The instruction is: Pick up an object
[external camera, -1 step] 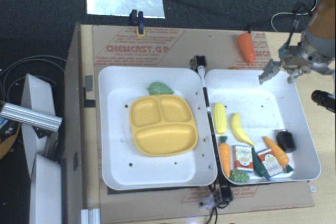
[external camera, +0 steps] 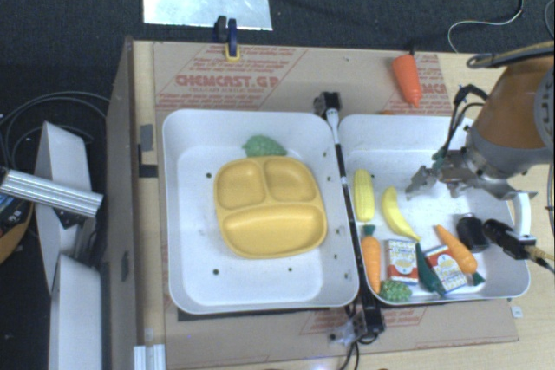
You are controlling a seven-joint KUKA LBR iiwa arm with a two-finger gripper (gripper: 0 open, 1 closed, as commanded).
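Note:
My gripper point(external camera: 438, 186) hovers over the middle of the right bin point(external camera: 416, 130), open, with nothing between its fingers. Just left of it and below lie a banana point(external camera: 398, 214) and a yellow corn cob point(external camera: 362, 194). Along the bin's front edge lie a carrot point(external camera: 371, 261), a small printed box point(external camera: 401, 258), a second carrot point(external camera: 457, 248), another small box point(external camera: 447, 270) and a green broccoli piece point(external camera: 395, 291).
The left bin point(external camera: 195, 186) holds a yellow divided plate point(external camera: 269, 208) with a green leafy item point(external camera: 264, 146) behind it. An orange carrot point(external camera: 406, 78) lies on the bench behind the right bin. The arm point(external camera: 520, 121) enters from the right.

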